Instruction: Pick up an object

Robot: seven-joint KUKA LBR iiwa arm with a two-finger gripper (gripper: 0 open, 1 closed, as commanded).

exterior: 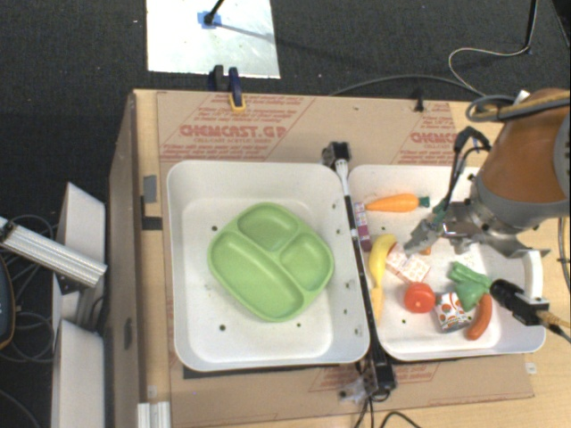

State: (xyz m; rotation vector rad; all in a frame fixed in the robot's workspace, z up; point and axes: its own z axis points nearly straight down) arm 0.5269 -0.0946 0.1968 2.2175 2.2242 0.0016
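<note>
The claw [417, 239] is lowered into the right bin [526, 350]; whether it is released or clenched cannot be determined. It sits directly above a small white-and-red item [409, 267], just right of the banana [381, 259]. A carrot [393, 203] lies near the bin's far wall. A tomato [418, 298], a green item [470, 280] and a sausage [480, 317] lie nearer the front. The left bin [192, 239] holds a green divided plate [270, 260].

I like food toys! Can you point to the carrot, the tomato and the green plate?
carrot [393, 203], camera view, middle of its orange body
tomato [418, 298], camera view, its red top
green plate [270, 261], camera view, centre divider
</note>
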